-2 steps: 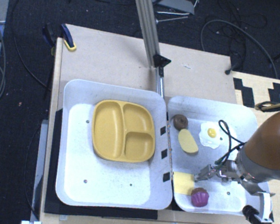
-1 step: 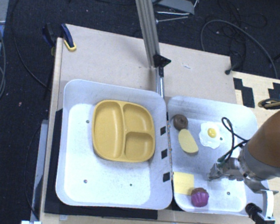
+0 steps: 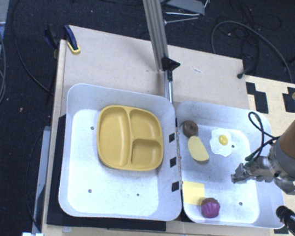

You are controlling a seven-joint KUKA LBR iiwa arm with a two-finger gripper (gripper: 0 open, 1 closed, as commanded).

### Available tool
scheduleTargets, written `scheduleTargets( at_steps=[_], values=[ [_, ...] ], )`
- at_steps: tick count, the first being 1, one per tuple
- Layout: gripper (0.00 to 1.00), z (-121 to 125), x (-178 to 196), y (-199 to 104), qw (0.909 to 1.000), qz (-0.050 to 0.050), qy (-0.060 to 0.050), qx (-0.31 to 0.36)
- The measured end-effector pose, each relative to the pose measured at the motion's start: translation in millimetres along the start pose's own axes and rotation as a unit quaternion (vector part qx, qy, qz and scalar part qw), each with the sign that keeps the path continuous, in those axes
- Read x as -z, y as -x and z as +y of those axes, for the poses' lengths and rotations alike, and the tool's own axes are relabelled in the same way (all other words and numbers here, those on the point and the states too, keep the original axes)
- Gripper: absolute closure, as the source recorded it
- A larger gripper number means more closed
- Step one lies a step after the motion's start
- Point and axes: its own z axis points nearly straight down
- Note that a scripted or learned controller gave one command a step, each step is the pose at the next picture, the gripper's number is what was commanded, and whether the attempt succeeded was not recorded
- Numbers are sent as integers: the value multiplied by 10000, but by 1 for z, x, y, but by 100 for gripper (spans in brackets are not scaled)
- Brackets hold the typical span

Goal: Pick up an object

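Hovering with nothing between its fingers, the pincer, whose spread cannot be told, has just beside it the fried egg, probably light, stiff and slippery, best pinched across its rim.

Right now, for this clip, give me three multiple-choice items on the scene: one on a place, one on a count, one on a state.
1. Where does the yellow divided tray lie?
A. left bin
B. right bin
C. on the bench outside the bins

2. How many loose items lie in the right bin?
A. two
B. five
C. eight

3. What is between the fingers of the hand?
A. the fried egg
B. the purple item
C. nothing visible

Key: 1 A, the tray sits inside the left bin. 2 B: brown ball, yellow slice, fried egg, yellow block, purple item. 3 C, the hand hangs right of the items, apart from them.
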Motion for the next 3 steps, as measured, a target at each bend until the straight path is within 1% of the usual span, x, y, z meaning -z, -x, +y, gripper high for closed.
scheduleTargets(
  at_steps=[1,2,3],
  values=[
    [100,1,47,0,10000,3,-3,6],
    [100,23,49,-38,10000,12,-11,30],
    [100,50,56,-95,10000,13,-8,34]
  ],
)
